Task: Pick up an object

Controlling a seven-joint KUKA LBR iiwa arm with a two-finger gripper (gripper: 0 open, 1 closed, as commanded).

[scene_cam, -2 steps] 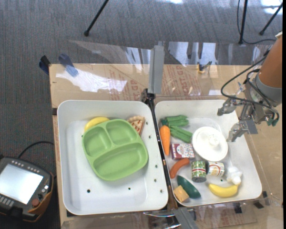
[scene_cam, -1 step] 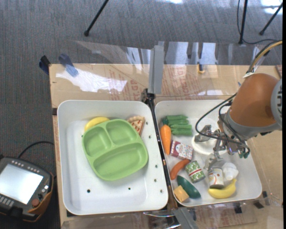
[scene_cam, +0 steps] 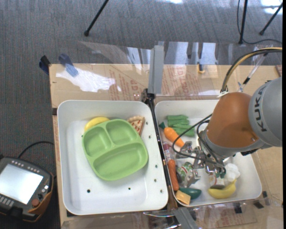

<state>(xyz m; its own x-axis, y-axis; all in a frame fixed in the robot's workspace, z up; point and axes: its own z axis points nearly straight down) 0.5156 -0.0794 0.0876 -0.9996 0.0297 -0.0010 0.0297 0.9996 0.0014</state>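
Note:
My gripper point(scene_cam: 199, 170) hangs low in the right bin point(scene_cam: 207, 107), under the orange wrist band. Its tip sits among small toys near the bin's front. Around it lie a carrot point(scene_cam: 173, 136), green beans point(scene_cam: 179, 123), a thin red-orange stick point(scene_cam: 173, 174), a green-and-white item point(scene_cam: 185, 171), a dark green piece point(scene_cam: 192, 192), a cheese wedge point(scene_cam: 183, 197) and a banana point(scene_cam: 222, 190). Nothing is seen held between the fingers.
The left bin point(scene_cam: 71, 175) holds a green divided plate point(scene_cam: 115, 148), with a yellow piece point(scene_cam: 96, 122) and a pizza slice point(scene_cam: 137, 123) tucked behind it. A grey post point(scene_cam: 156, 70) stands behind the bins. A tablet point(scene_cam: 16, 185) lies on the floor at left.

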